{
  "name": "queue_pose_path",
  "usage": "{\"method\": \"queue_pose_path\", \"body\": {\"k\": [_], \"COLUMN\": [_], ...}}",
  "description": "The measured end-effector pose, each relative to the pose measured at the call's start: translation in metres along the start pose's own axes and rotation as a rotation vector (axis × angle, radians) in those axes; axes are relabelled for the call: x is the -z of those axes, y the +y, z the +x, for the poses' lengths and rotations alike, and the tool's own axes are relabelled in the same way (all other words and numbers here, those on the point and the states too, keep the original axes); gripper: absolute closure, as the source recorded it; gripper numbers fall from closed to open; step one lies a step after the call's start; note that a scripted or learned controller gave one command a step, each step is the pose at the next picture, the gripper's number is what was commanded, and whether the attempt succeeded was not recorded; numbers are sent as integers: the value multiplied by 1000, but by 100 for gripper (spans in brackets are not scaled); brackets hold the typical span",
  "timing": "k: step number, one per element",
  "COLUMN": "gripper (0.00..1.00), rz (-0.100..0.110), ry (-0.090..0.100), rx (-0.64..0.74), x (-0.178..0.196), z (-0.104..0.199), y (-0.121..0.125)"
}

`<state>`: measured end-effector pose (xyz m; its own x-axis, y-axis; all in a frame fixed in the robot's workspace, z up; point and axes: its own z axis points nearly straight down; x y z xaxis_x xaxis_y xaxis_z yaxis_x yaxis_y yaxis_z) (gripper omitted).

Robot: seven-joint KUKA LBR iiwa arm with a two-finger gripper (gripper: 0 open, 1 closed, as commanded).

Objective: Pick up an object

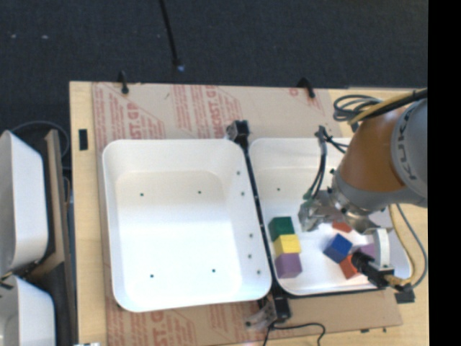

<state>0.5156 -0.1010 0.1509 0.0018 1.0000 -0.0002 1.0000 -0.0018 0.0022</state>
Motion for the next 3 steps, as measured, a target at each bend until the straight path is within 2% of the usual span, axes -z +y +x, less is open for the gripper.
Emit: {"method": "queue_pose_path", "body": {"k": [2, 3], "gripper": [100, 100], "rz": [-4, 1], "ry": [-1, 1], "rx": [2, 6], "x": [97, 106], "z": [-5, 45], "y": [-3, 10]}}
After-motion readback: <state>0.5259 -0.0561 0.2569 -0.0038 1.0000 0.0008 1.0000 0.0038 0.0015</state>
